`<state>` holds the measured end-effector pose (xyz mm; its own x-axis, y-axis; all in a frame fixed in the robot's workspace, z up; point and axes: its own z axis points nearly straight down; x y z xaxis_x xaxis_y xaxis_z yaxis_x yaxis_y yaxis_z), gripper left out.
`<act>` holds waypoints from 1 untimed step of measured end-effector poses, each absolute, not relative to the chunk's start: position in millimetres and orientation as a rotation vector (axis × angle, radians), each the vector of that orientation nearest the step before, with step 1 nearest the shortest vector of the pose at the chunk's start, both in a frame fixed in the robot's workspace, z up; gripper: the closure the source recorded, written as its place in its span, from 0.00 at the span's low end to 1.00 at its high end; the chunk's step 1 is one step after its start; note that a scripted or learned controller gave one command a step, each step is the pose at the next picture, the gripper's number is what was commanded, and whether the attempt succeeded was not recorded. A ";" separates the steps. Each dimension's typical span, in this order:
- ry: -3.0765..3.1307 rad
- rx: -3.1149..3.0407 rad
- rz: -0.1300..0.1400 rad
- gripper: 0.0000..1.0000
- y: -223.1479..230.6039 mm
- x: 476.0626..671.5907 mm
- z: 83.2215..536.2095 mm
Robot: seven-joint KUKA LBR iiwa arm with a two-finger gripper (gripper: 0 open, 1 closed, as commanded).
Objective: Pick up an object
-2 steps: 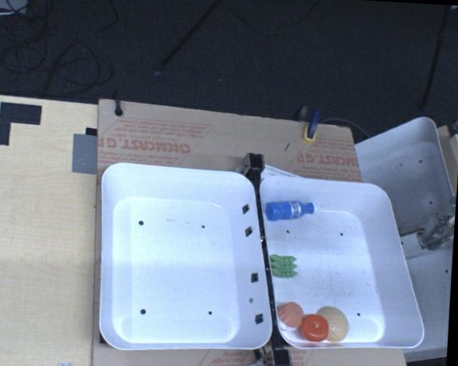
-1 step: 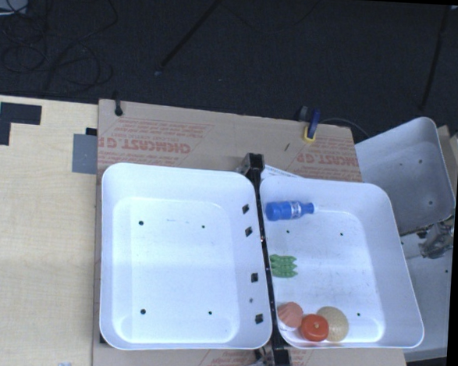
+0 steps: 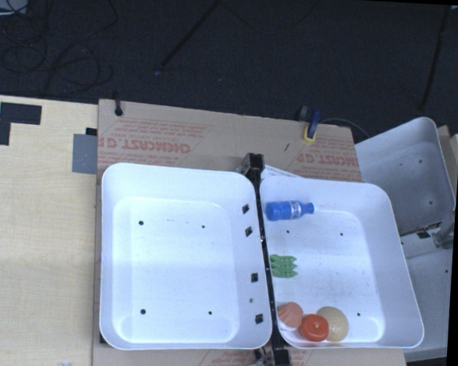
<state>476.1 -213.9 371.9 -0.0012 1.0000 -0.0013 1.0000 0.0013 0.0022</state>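
Observation:
In the right bin (image 3: pixel 381 251) lie several small objects. A blue bottle (image 3: pixel 288 211) rests on its side near the bin's far left corner. A green pea pod (image 3: pixel 283 266) lies against the left wall, midway down. At the near left corner a pink round piece (image 3: pixel 289 314), a red round piece (image 3: pixel 314 327) and a tan round piece (image 3: pixel 333 322) sit close together, touching.
The left bin (image 3: pixel 123 241) stands beside the right one, joined by a black divider with clips (image 3: pixel 257 251). Both rest on a cardboard sheet (image 3: pixel 177 136) on the wooden bench. A grey metal plate (image 3: pixel 406 163) slants at the right.

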 end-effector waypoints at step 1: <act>2.223 2.224 -0.003 1.00 -213.2 476.0 350.4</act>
